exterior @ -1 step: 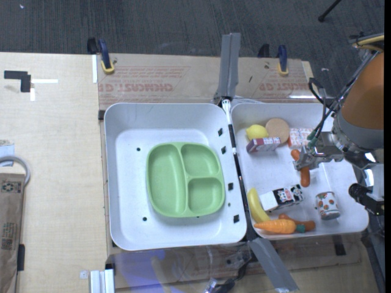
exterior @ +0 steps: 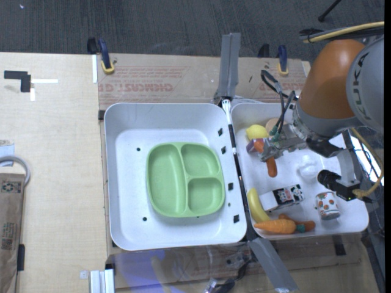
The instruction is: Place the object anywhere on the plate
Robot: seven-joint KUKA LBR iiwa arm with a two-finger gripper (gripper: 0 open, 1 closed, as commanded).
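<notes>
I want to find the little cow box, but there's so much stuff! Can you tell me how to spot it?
Look at the right white bin, the one crowded with toys. Near its front edge, the cow box lies between a yellow banana and a small cup, just behind an orange carrot. It is the only boxy thing there, white with black patches.

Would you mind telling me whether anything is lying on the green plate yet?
No, the green plate sits bare in the left bin, all three compartments showing only green.
</notes>
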